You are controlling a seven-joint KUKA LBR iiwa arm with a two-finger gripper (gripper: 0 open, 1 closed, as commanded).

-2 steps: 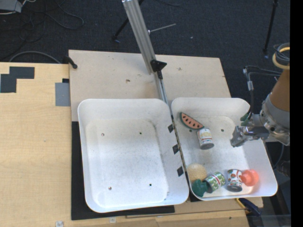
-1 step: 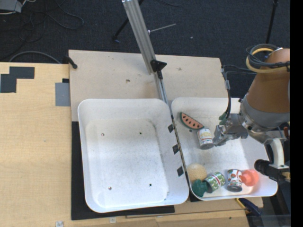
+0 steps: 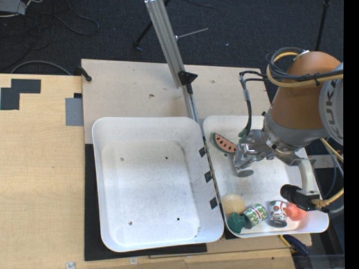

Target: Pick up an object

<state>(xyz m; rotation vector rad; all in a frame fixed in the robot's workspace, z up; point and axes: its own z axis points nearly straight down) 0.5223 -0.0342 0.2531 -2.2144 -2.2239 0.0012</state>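
Gripper [image 3: 244, 167] hangs over the right bin's [image 3: 320, 224] middle, finger state unreadable. Along the bin's near edge: two cans [image 3: 267, 214], labels illegible. Watermelon slice toy [image 3: 225, 144] near the far-left corner.

Two white bins [image 3: 106, 150], one watermelon slice [image 3: 225, 144], two cans [image 3: 256, 213], one green toy [image 3: 236, 222]

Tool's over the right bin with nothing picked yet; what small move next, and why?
Probably shift the tool toward the watermelon slice and lower. It hangs over bare floor of the right bin; the slice lies closest, apart from the other objects.
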